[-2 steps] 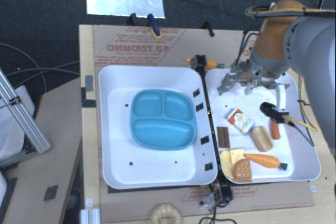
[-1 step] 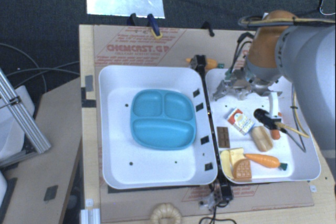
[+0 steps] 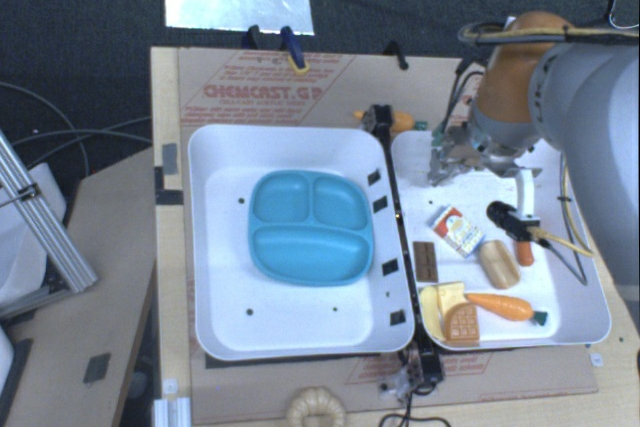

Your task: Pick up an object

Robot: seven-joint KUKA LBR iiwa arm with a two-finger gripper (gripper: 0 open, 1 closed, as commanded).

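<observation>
So you are at the approach step: the grey arm with its orange band has the two-finger pincer low over the far end of the right white bin, and nothing sits between its tips that you can make out. Whether it is spread or closed I cannot tell; the wrist hides it and the frame is soft there.

Your candidates all lie on the near side of the pincer. Closest is the small red-and-white carton, just below it and apart from the rest. Further toward you lie the tan bread-roll shape, the orange plastic carrot and the brown waffle square. Across the divider, well away, the blue sectioned plastic plate rests in the left white bin.

Next, you would need to pick one item, probably the carton, centre over it, then descend.
</observation>
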